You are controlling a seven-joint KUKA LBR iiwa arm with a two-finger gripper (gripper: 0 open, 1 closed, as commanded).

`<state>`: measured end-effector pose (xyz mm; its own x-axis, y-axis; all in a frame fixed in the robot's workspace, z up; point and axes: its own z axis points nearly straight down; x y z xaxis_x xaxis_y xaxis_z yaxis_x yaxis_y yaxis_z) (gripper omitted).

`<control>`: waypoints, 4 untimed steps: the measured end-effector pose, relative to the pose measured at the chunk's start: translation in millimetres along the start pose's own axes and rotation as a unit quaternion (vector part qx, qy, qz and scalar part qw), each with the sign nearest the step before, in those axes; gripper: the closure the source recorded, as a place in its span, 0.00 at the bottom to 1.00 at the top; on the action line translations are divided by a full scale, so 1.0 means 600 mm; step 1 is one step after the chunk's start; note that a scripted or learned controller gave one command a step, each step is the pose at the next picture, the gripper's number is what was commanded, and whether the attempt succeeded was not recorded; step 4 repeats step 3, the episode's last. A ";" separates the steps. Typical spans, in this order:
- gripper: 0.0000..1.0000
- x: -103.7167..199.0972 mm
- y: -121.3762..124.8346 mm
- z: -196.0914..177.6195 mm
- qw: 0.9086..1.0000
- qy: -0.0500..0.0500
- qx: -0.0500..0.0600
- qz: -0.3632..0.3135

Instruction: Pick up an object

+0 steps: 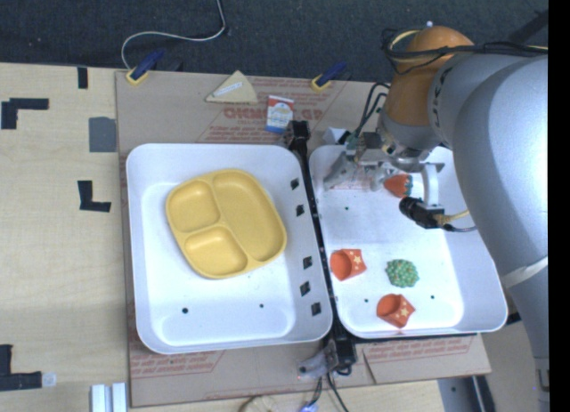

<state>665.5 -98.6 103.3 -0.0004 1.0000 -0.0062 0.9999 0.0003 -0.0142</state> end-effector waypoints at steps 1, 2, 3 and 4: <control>0.00 -0.062 0.006 0.029 1.000 0.002 -0.008 0.000; 1.00 -0.062 0.006 0.013 1.000 0.002 -0.007 -0.001; 1.00 0.035 -0.079 -0.135 1.000 0.003 -0.007 -0.001; 1.00 0.035 -0.079 -0.135 1.000 0.003 -0.007 -0.001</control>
